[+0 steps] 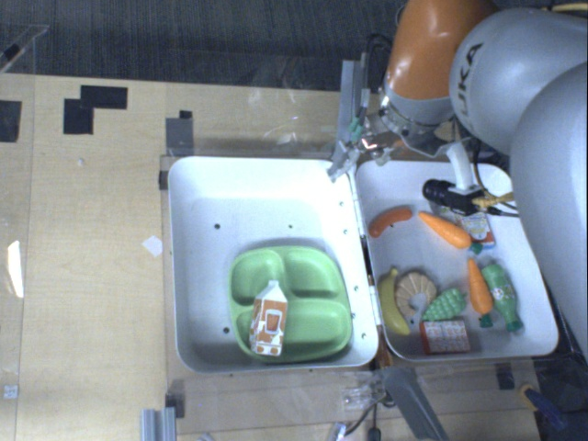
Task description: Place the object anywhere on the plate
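With the small carton (269, 319) already lying on the green plate (303, 292) in the left bin (197, 246), its lower end over the front rim, the placing looks done. Up at the bins' far edge hangs the gripper (356, 147), and whether it's parted or closed I cannot tell; nothing visibly held.
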### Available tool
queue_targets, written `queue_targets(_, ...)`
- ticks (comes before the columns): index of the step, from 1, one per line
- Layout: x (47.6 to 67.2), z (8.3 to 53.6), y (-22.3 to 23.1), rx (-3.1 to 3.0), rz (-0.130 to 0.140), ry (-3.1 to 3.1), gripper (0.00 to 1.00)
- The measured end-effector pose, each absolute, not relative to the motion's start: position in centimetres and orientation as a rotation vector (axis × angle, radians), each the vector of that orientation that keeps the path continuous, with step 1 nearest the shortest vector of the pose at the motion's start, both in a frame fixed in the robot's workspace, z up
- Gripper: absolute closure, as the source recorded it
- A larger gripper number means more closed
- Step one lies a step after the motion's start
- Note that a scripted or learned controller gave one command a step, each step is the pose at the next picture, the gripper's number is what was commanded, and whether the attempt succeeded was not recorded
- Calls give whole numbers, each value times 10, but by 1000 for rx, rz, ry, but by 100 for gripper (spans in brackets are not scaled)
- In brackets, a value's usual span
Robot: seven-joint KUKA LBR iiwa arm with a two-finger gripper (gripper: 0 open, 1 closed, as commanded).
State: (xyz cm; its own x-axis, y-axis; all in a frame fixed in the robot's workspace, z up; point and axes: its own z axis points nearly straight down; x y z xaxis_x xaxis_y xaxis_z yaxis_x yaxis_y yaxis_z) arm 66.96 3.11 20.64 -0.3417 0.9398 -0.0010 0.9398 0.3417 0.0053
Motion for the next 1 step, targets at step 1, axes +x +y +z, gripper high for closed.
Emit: queue_targets(1, 670, 186, 71, 1780, 8, 2584, 0)
